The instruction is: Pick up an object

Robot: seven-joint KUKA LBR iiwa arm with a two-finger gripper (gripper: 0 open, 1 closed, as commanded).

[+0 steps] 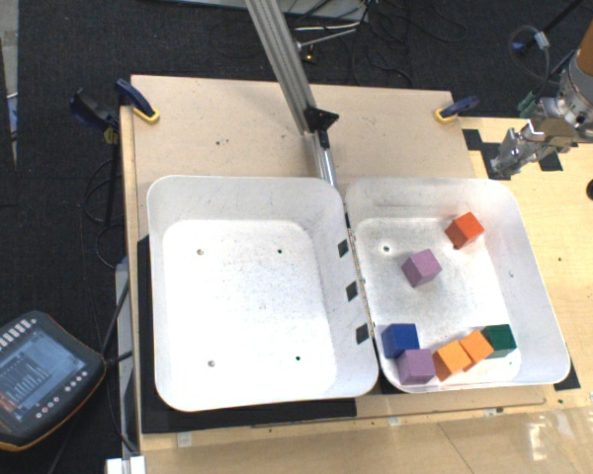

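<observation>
Gripper [522,148] parked off right bin's [534,294] far right corner, finger state indiscernible, leaving blocks clustered along near edge [453,355] unobstructed for picking.

The arm [583,77] enters at the far right, its wrist angled down and leftward, and the gripper [509,154] hangs at its lower left end.

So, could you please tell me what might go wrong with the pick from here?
1. Five blocks crowd the right bin's near edge, touching; the claw may nudge neighbours or close on two.
2. The orange block sits near the bin's sloping wall, which could block a finger.
</observation>
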